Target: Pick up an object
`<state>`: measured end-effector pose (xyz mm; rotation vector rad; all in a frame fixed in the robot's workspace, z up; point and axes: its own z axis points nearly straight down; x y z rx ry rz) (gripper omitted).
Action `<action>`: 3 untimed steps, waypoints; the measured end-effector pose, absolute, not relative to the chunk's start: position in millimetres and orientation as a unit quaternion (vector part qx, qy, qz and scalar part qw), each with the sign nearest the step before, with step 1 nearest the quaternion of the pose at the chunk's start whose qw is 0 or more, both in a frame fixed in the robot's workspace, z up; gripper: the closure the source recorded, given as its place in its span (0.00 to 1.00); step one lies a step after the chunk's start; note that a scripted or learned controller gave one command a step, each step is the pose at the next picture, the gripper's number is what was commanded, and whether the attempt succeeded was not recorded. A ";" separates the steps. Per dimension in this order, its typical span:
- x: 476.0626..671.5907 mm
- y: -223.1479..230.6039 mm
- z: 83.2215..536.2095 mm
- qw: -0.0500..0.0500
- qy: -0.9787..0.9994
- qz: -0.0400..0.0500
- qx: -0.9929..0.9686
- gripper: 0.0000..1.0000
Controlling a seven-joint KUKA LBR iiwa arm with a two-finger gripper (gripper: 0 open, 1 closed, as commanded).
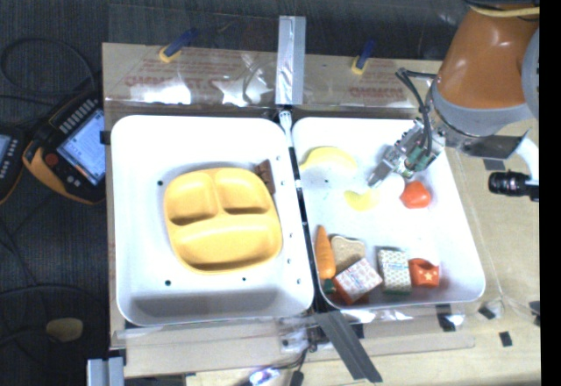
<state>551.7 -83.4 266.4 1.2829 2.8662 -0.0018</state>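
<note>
white plastic, two shallow bins side by side on a pale wooden table point(517, 288), seen from above at a slant. the left bin point(131, 288) carries a yellow divided tray point(223, 218) lying flat near its middle, with a small brown piece point(266, 172) touching the tray's upper right corner, close to the wall between the bins.

the right bin point(460, 244) has the loose things. a pale yellow rounded piece point(326, 158) sits near its upper left, and a smaller yellow piece point(358, 198) lies just below and to the right of it. a red tomato-like object point(416, 194) rests toward the right side. along the lower edge, from left to right: an orange carrot point(325, 254) lying lengthwise beside the dividing wall, a tan slice of bread point(348, 248), a patterned block point(357, 280), a pale greenish block point(394, 269), and a red block point(424, 273), all crowded close together.

the grey arm with its orange band point(485, 60) reaches in from the right. its jaws point(386, 169) hang low over the upper middle of the right bin, between the pale yellow piece and the red object, just above the smaller yellow piece. nothing can be seen between them; whether they stand open or closed cannot be told from here.

a handheld controller point(74, 147) lies on the dark floor to the left of the table.
</note>
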 end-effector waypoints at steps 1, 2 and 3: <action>544.8 -55.6 302.7 0.002 0.987 0.000 0.159 1.00; 591.8 -54.8 224.4 0.001 0.992 0.000 0.123 1.00; 595.5 -77.3 331.3 0.002 0.998 0.000 0.062 1.00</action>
